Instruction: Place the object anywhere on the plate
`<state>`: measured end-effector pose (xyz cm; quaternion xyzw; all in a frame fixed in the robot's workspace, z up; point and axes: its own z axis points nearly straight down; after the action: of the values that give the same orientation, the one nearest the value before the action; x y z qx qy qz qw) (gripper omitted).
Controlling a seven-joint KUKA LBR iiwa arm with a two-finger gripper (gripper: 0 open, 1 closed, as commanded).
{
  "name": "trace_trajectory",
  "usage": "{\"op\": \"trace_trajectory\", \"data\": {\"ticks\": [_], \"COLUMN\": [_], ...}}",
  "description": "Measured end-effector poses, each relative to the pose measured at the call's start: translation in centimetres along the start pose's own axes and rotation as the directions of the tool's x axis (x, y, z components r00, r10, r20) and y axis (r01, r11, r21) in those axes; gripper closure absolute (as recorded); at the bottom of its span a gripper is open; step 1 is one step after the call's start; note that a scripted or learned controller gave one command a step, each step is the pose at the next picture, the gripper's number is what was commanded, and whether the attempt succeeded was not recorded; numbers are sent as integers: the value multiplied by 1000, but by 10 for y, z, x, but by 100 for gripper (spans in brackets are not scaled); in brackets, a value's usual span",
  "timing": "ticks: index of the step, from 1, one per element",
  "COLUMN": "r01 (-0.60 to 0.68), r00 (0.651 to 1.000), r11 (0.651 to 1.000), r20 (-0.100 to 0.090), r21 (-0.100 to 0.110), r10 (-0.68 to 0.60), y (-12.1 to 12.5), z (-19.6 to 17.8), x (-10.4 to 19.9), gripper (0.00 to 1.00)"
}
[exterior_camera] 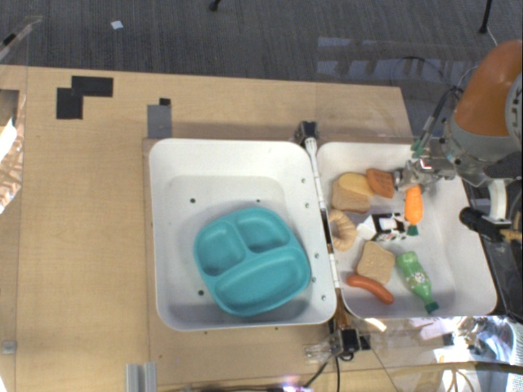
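A teal divided plate (pixel 252 260) lies in the left bin (pixel 172 178), toward its front. In the right bin (pixel 474 284) an orange carrot (pixel 414 205) with a green tip stands lengthwise near the back right. My gripper (pixel 414 175) hangs just above the carrot's upper end, at the end of the grey arm with the orange band (pixel 489 96). Whether the gripper touches the carrot is unclear from this angle.
The right bin also holds a tan bread wedge (pixel 353 192), a brown roll (pixel 380 182), a bagel (pixel 343 229), a black-and-white toy cow (pixel 391 227), a toast slice (pixel 375 261), a red sausage (pixel 369 287) and a green bottle (pixel 415 278). A ridge (pixel 320 211) divides the bins.
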<state>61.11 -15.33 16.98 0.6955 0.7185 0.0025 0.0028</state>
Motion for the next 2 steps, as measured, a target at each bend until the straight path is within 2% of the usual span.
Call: {"op": "trace_trajectory", "data": {"ticks": [1,2], "r01": [72,42], "r00": [997,999], "r11": [997,999], "r20": [-3,-5], "r21": [-1,3], "r10": [-72,-42], "y": [-41,-17], "z": [-30,-18], "x": [89,180], "gripper": [100,100]}}
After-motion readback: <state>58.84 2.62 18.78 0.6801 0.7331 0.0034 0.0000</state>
